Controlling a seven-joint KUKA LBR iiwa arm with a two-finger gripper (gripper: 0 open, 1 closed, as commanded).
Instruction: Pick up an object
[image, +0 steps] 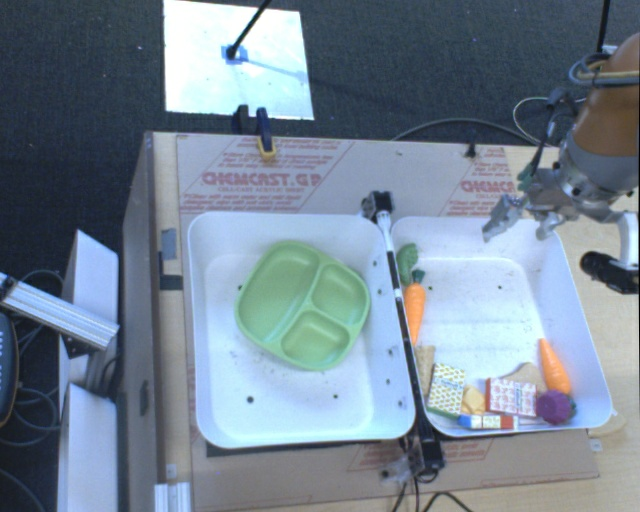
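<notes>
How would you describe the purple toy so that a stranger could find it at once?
Start at the right bin, the one the arm reaches over. Go to its near right corner, where the small toys crowd together. The purple toy sits at the end of that row, just below an orange carrot; it is the one round, purple piece among them.

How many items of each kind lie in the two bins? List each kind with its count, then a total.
Green divided plate: 1
Toy carrots: 2
Purple toy: 1
Small printed food boxes: 3
Total: 7
</notes>
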